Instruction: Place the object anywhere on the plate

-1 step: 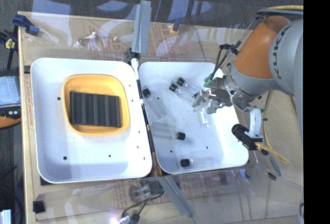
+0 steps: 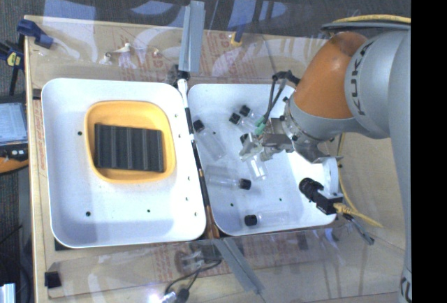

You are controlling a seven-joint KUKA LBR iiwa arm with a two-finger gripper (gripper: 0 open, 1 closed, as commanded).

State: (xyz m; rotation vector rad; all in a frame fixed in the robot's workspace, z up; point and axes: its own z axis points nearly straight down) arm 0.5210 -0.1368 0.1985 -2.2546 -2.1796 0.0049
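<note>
Here pincer [image 2: 253, 152] low in right bin [image 2: 307, 214], among clear vials [image 2: 228, 181].

— What do you see around the bins?
— I see a blue clamp [image 2: 33, 31] at the wooden bench's [image 2: 105, 50] far-left corner, and a grey metal bar [image 2: 190, 36] standing between the bins.

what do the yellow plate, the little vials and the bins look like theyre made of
Plate: seemingly matte yellow plastic, with an even colour, soft rounded rim and a dark ribbed insert.
Vials: clear plastic or glass, hard to tell which; the bin shows through their bodies, and the caps are black.
Bins: white plastic by the look, smooth and slightly glossy, with moulded rounded corners.
</note>
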